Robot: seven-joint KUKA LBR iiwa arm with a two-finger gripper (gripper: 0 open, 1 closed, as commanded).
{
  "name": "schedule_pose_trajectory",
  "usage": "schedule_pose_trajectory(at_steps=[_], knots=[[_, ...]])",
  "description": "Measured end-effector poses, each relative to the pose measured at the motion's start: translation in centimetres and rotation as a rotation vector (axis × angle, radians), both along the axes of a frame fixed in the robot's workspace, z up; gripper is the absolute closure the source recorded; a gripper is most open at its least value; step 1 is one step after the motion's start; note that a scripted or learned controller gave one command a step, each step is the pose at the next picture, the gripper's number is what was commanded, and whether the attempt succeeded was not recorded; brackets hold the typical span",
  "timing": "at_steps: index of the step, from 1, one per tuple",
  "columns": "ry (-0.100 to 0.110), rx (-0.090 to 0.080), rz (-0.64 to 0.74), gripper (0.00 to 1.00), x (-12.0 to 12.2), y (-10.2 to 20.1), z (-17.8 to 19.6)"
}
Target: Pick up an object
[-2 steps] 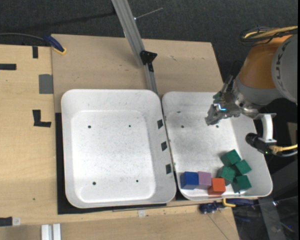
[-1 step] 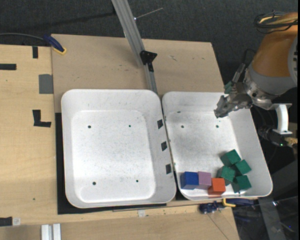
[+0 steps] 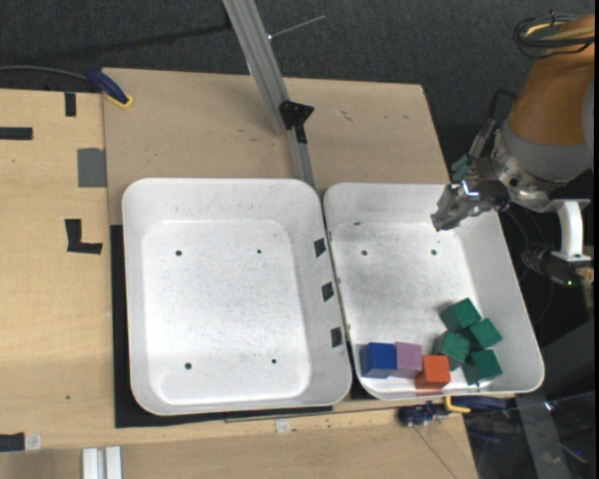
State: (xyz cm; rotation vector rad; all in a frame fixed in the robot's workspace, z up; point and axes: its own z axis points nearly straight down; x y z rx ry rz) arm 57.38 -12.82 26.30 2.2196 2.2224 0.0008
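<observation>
Two shallow white bins sit side by side on a tan wooden bench [image 3: 40,297]. The left bin [image 3: 140,218] is the wider one, its floor speckled grey with four dark dots. The right bin [image 3: 379,203] touches it along a shared rim where small black clips show.

The arm [image 3: 554,108], grey with an orange band, comes in from three o'clock, and its gripper [image 3: 449,213] hangs over the right bin's rim at about one o'clock of that bin. Its tip is small and dark; whether it is spread or closed cannot be told, and nothing is seen in it.

A slanted metal rail [image 3: 255,38] runs from twelve o'clock down to the seam between the bins.

The blocks all lie in the right bin's corner at five o'clock, well apart from the gripper. Several green blocks [image 3: 469,337] cluster together, dark green and cube-like, some tilted. Just beside them at seven o'clock of the cluster is an orange block [image 3: 435,369], then a pale purple block [image 3: 408,356] touching it, then a blue block [image 3: 380,357], forming a short row along the bin's near wall.
</observation>
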Motion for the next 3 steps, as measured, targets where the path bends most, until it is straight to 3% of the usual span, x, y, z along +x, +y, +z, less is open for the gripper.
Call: schedule_pose_trajectory(at_steps=[3], knots=[[0.005, 0.002, 0.005, 1.00, -1.7, 17.6, -2.5]])
